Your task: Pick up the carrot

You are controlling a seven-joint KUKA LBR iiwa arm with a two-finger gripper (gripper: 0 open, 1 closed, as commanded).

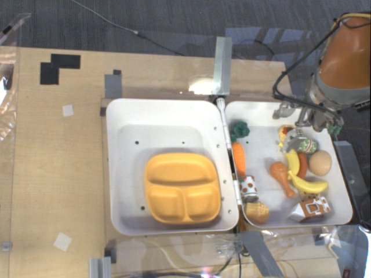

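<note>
Carrot (238, 158) lies in the right bin (261, 116), hard against its left wall, long axis running roughly up-down in the camera view. Green leafy top (239, 130) sits at its upper end. Nothing touching it from above.

Arm (345, 57) comes in from the right, orange band visible. Hand (298, 133) hangs over the upper-right part of the right bin, well apart from the carrot. Can't tell how the hand is set, too small and cluttered there. Nothing visibly pinched in it.

Other items in the right bin:
- banana (304, 180), curved, mid-right
- chicken drumstick (281, 176), just left of the banana
- egg-like beige ball (319, 163), right of the banana
- small carton (309, 208), lower right corner
- spotted can (249, 187), just below the carrot
- waffle cone piece (257, 212), bottom edge, below the can
- small red-yellow item (284, 134) just beside the hand, can't identify

Left bin (124, 132) holds a yellow divided tray (182, 186), three compartments, sitting lower centre.

Both bins sit side by side on the wooden surface (58, 172), with a metal divider (222, 68) at the top between them.
</note>
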